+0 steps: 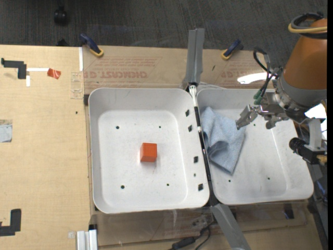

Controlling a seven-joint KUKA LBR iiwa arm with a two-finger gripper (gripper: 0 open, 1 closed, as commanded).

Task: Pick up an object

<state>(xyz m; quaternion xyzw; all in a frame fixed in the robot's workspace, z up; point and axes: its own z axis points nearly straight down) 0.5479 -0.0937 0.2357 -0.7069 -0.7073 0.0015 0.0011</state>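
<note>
We see the two-finger gripper (248, 116) over the right white bin (270, 189) — fingers spread, empty — beside the crumpled blue cloth (223, 142).

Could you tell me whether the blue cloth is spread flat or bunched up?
Bunched up: the blue cloth lies crumpled with folds against the right bin's left wall.

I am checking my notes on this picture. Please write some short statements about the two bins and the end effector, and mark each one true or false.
1. An orange block lies in the left bin. True.
2. A blue cloth lies in the right bin, near the divider. True.
3. The end effector is above the left bin. False: it is over the right bin, beside the cloth's upper right corner.
4. The cloth covers the block. False: they are in separate bins.
5. The end effector holds the block. False: the block sits alone on the bin floor.
</note>
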